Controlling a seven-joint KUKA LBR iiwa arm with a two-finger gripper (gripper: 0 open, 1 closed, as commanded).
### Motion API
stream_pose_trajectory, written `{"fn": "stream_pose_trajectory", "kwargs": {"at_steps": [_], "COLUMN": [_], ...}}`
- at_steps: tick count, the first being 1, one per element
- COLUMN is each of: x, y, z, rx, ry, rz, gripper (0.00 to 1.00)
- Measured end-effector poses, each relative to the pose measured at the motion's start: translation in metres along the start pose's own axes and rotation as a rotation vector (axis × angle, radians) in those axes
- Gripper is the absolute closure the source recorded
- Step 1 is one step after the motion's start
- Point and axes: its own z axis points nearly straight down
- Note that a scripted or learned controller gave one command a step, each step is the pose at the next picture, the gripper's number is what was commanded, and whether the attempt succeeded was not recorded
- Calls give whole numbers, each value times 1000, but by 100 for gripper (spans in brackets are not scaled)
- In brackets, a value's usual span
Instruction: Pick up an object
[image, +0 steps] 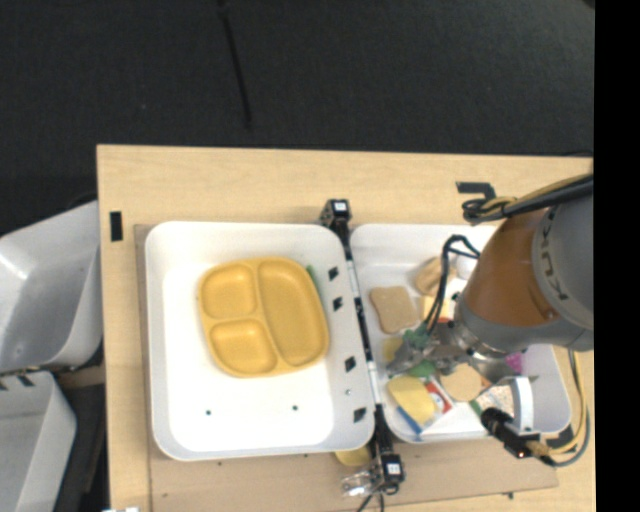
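Note:
The right bin (400, 243) holds a jumble of small items: a tan slab like a slice of bread (392, 308), a pale beige piece (431, 274), a yellow wedge (415, 401) and a white item with red marks (505, 397). My gripper (420, 352) hangs low over the middle of this bin, just above the yellow wedge and below the tan slab. The grey arm with its orange band (510, 280) covers the bin's right half. The fingers are dark and blend with the clutter under them.
The left bin (180, 420) holds a yellow three-compartment plate (263, 316). A black clip rail (352, 320) runs between the bins. Cables (550, 450) trail at the bench's right front. A grey-white object (45, 290) stands off the bench at the left.

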Motion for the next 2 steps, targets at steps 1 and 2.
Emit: {"fn": "stream_pose_trajectory", "kwargs": {"at_steps": [1,2], "x": [3,1], "y": [28,26], "z": [22,13], "rx": [-7,-4], "ry": [1,1], "rz": [-5,-1], "gripper": [0,100]}}
